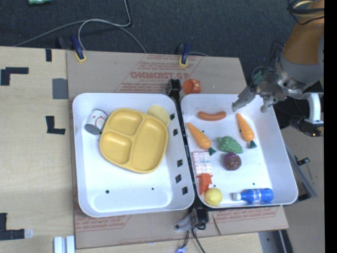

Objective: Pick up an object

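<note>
My gripper (253, 104) hangs over the far right corner of the right bin (284, 162). Its two fingers are spread, so it is open, and nothing is between them. Just below it in the bin lie an orange carrot (245, 128) and a sausage (211, 115). A second carrot (198, 136), a green leafy vegetable (230, 144) and a dark red ball (232, 161) sit in the middle. Toward the near edge are a white packet (202, 162), a small red piece (205, 182), a yellow lemon (213, 196) and a blue bottle (255, 195).
The left bin (87, 188) holds a yellow divided plate (134, 139), a small can (96, 121) and a pale yellow item (158, 113). A red tomato (191, 85) rests outside the bins by the far clamp. Blue clamps (184, 54) hold the cardboard.
</note>
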